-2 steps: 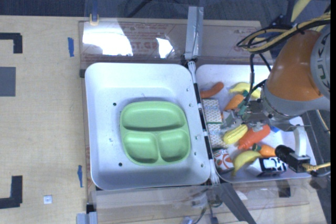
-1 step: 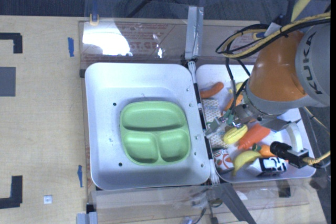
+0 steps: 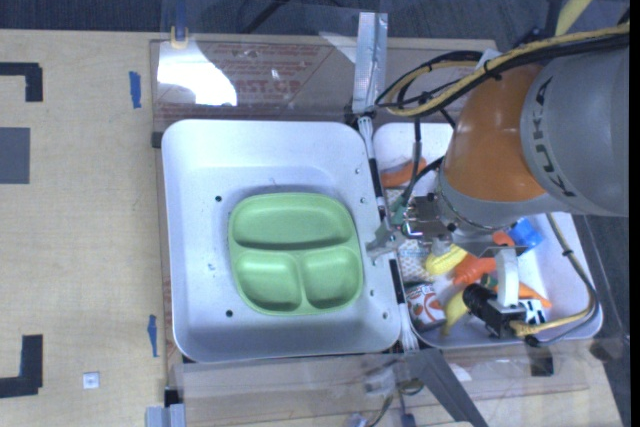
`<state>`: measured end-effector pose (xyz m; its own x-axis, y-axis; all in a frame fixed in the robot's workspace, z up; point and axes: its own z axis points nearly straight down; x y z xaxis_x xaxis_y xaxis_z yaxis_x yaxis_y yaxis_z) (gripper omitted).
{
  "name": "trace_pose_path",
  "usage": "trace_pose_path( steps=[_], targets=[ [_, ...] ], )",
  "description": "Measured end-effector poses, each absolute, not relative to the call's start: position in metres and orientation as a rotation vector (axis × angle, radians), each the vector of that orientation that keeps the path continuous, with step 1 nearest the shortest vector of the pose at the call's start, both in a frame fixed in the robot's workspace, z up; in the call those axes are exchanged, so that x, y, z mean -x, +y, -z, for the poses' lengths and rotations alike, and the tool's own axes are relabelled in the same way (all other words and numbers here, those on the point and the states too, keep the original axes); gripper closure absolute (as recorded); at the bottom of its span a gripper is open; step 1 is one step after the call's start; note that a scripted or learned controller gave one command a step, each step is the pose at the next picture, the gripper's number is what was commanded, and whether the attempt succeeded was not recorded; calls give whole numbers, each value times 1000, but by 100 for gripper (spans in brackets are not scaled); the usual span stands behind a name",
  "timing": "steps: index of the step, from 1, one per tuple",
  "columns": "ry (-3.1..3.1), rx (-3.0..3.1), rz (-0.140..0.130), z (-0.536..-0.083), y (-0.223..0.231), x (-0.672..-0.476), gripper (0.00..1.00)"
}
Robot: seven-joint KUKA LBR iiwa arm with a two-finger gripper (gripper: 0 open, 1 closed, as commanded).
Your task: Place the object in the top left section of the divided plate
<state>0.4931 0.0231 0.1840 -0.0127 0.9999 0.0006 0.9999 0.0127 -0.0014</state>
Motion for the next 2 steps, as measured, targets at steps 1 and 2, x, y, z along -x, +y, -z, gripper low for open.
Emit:
trace_pose_path(
  steps=[1,2],
  targets=[
    [-2109,2327,-1,-163,-35,-487,0],
    [-2372,2065,1,-227,-111,-480,0]
  ],
)
